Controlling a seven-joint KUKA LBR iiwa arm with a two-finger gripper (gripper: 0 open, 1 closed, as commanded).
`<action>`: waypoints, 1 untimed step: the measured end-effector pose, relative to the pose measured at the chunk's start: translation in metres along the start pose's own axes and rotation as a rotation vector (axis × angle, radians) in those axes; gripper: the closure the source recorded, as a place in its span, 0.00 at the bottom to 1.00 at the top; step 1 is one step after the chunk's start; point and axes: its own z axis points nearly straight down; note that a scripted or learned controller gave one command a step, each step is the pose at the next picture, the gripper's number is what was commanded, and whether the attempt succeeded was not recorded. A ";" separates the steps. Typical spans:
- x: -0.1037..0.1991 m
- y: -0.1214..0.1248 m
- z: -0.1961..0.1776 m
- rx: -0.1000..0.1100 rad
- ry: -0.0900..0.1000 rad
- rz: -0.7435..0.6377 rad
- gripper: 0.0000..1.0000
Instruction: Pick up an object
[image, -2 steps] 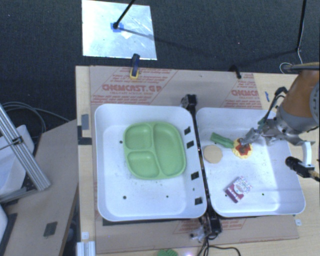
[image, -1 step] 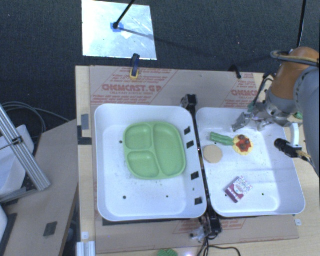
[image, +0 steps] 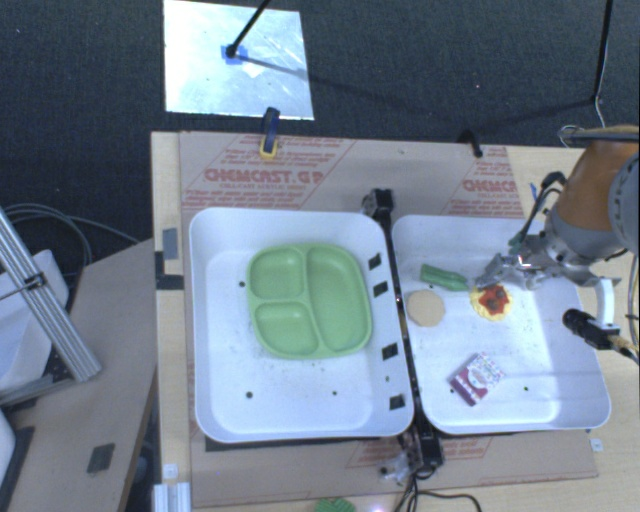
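a: where is the pincer (image: 497, 272) seen?
b: it is seen low over the right bin (image: 560, 400), at the end of the grey arm (image: 600, 215) reaching in from the right. whether it is wide or narrow cannot be told; the metal parts are blurred together there.

a: what is found nearest to it?
b: a small yellow and red toy (image: 491, 302) is seen just below the tip, lying on the bin floor. whether it is touched cannot be told, and nothing is shown to be gripped.

a: and around that?
b: a green bean-shaped piece (image: 442, 277) is laid just to the left of the tip, and a round tan disc (image: 427, 308) is placed below the green piece, near the bin's left wall. a small red and white packet (image: 476, 377) is set further toward the front of the same bin, apart from the others.

a: what is held by the left bin (image: 215, 330)?
b: a light green divided plate (image: 308, 301) is laid flat in its middle, well apart from the arm.

a: and beyond the bins?
b: both bins are carried by the desk (image: 330, 165), covered with printed brown board. a yellow clamp (image: 269, 135) is fixed at its far edge, and a shiny sheet (image: 238, 60) is laid on the dark floor behind.
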 end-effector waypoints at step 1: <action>0.000 0.004 -0.013 -0.009 -0.002 -0.004 1.00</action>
